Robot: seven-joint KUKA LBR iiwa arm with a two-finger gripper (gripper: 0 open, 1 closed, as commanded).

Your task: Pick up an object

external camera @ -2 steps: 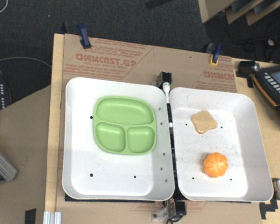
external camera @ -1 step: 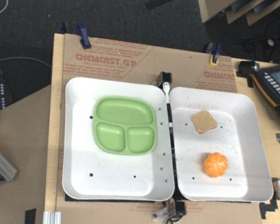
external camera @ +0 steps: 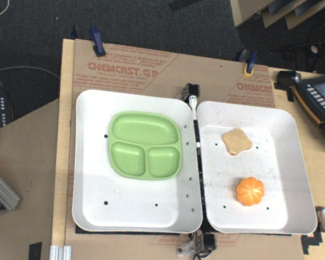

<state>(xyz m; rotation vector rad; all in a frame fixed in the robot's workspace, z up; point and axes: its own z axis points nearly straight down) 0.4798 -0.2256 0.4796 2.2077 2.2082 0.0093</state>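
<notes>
On the right, the right bin (external camera: 285,168) holds two loose things: an orange fruit (external camera: 250,191) near its front and a tan slice of bread (external camera: 237,141) farther back, well apart from each other. The left bin (external camera: 89,165) carries a green divided plate (external camera: 146,145). I cannot tell the state of the tool.

The step in hand looks like the approach, with nothing lifted yet. The fruit seems the easier target: it stands proud of the floor, so a straight descent over its middle, closing across its widest part, should do. It is round, with no clear long axis, so wrist angle matters little. The bread lies flat, its slightly longer side running left to right, and would need a low pinch across the short way.
</notes>
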